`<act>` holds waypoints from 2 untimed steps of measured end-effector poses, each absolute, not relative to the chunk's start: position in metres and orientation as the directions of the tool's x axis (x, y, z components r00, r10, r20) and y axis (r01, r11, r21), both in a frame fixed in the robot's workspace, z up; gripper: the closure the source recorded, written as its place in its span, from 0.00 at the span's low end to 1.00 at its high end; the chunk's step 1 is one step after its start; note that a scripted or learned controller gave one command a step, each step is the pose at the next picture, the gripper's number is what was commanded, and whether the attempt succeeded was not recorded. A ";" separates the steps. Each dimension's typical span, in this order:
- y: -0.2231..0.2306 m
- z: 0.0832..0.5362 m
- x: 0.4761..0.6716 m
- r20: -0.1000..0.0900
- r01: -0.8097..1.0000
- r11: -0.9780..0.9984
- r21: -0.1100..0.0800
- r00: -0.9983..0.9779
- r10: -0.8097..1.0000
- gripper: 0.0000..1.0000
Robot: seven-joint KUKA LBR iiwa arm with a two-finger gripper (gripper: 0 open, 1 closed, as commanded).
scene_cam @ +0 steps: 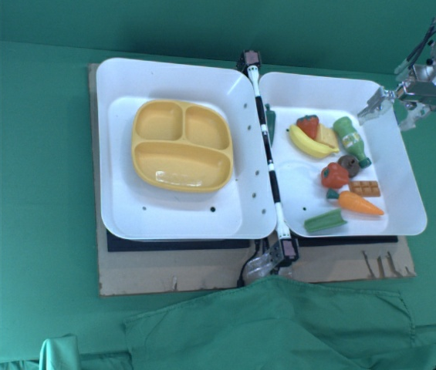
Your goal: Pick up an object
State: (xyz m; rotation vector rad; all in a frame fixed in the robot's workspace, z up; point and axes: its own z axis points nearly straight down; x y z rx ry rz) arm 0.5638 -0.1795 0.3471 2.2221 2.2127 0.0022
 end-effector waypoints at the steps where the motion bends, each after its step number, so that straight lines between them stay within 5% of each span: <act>1: -0.181 0.361 0.564 -0.006 1.000 -0.007 0.012 0.008 1.000 1.00; 2: -0.188 0.343 0.499 -0.001 1.000 -0.007 -0.001 0.007 1.000 1.00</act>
